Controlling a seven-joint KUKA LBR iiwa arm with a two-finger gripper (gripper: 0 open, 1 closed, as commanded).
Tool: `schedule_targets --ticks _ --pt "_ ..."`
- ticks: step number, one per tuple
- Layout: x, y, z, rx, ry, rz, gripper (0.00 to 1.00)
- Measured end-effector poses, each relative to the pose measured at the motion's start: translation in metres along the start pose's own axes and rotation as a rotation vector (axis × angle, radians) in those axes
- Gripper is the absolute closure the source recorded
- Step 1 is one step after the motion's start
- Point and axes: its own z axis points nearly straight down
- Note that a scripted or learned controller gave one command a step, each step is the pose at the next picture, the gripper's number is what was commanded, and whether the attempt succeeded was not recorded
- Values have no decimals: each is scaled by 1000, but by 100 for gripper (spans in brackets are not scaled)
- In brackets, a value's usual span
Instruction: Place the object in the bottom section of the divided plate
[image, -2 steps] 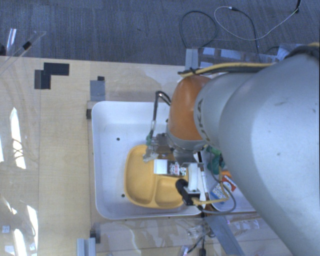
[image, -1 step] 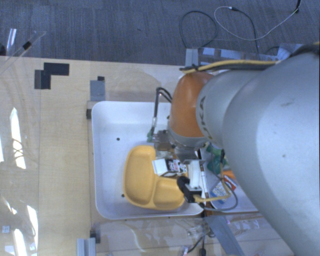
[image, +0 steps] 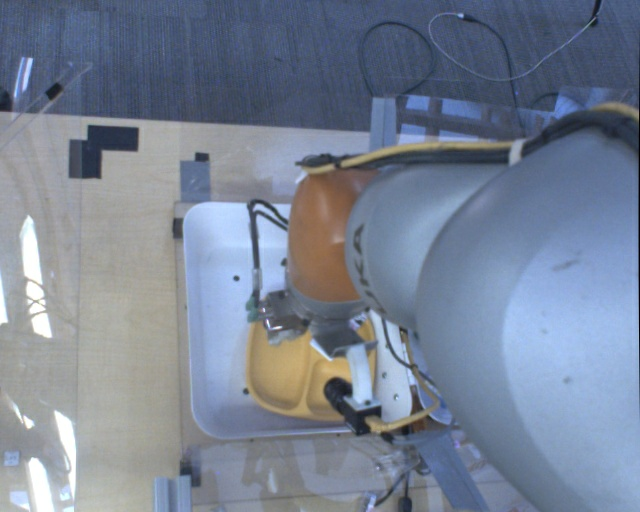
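Note:
A yellow divided plate (image: 278, 378) lies in the near part of the left white bin (image: 215, 300). The arm's orange band and grey wrist hang straight over the plate and cover most of it. The gripper (image: 330, 365) reaches down over the plate's right side, hidden under the wrist hardware. No object is visible between it and the plate, and the plate's sections are mostly hidden.
The big grey arm body fills the right half of the view and hides the right bin. Black cables run along the wrist at the bin's middle. Bare bin floor shows at the far left and left side. Wooden bench (image: 110, 330) surrounds the bin.

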Motion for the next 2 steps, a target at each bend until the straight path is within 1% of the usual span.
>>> schedule_targets --ticks 1,2 --pt "0 0 0 0 0 0 0" --pt "24 -8 -88 -2 0 73 0"
